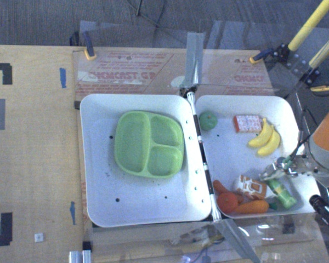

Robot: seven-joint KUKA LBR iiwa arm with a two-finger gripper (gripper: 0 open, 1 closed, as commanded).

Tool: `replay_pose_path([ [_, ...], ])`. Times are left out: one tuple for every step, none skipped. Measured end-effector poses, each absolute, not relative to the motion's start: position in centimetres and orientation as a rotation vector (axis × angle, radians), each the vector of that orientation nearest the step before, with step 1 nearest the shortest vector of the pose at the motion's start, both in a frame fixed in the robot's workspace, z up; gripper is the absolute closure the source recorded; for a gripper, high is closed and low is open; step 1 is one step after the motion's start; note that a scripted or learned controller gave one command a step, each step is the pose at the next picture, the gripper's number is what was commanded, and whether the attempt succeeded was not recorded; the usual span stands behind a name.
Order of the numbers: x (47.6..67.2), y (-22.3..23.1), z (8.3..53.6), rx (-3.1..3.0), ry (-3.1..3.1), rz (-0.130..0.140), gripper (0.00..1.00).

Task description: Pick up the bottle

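I see the gripper low in the right bin, just above the green bottle; I cannot tell how its jaws stand.

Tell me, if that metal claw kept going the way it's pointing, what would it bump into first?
Probably the green bottle, lying just below the gripper in the right bin. Depth is hard to judge from above; the small carton lies close beside it.

A green divided plate lies in the left bin — the right bin holds bananas, a green ball, a tomato and a carrot.
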State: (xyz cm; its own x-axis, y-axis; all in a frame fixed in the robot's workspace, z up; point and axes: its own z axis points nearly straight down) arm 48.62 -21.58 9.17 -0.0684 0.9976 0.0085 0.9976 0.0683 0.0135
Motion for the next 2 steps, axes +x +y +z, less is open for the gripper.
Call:
replay_pose_path([
  [48.6, -21.9, 10.1, 2.137, 2.284, 0.016, 1.0],
  [53.2, -16.2, 21.6, 2.316, 2.121, -0.001, 1.0],
])
